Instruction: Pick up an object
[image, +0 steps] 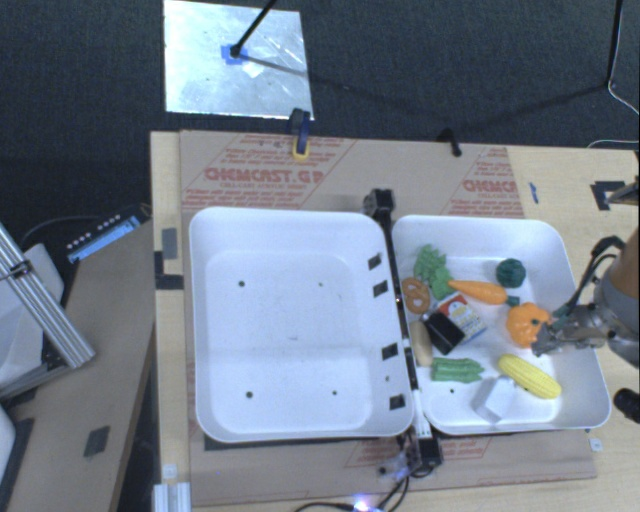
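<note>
Two toys crowd my gripper (545, 340), jaw state unreadable: the orange pepper (524, 322) touching it and the corn cob (529, 376) nearby could deflect a grasp.

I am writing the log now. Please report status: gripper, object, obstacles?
Gripper low in right bin, beside orange pepper. Nothing seen between fingers. Corn close below.

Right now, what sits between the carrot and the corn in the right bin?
In the camera view, the orange pepper lies on the right side of that stretch, with the gripper at its edge. Bare bin floor fills the remainder between carrot and corn.
</note>
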